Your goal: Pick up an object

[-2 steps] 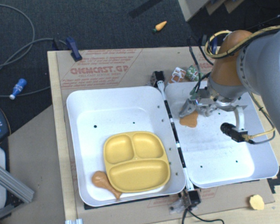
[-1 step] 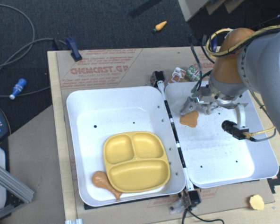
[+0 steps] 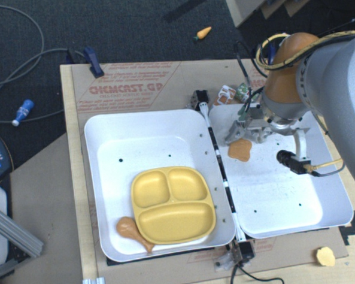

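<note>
I see end effector (image 3: 249,132) low in right white bin (image 3: 278,213), just beside small tan-orange chunk (image 3: 240,150) near centre divider. Cannot tell its opening. My worry: off-centre closing nudges chunk against wall, missing it.

- Brown board (image 3: 132,81) under the bins is showing red print "CHEMCAST GP" at upper centre of frame.
- Smaller red lines above and below it are staying illegible.
</note>
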Controlling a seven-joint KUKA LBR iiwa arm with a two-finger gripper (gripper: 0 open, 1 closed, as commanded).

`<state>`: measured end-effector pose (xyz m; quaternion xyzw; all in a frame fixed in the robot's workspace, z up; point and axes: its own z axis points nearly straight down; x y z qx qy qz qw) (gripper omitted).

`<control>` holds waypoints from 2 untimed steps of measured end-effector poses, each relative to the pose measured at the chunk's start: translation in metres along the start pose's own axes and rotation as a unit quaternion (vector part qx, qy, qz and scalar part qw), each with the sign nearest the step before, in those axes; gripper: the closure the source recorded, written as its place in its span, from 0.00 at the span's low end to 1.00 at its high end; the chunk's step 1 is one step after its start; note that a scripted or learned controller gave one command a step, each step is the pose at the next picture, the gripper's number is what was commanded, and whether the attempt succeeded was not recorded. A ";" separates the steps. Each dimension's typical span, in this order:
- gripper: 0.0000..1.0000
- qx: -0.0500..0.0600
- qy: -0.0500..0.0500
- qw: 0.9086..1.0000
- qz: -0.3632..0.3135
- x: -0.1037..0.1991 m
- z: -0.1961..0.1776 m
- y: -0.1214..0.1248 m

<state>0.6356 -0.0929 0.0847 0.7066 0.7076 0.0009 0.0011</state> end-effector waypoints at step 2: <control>0.00 0.000 0.000 1.000 0.000 -0.002 0.000 -0.001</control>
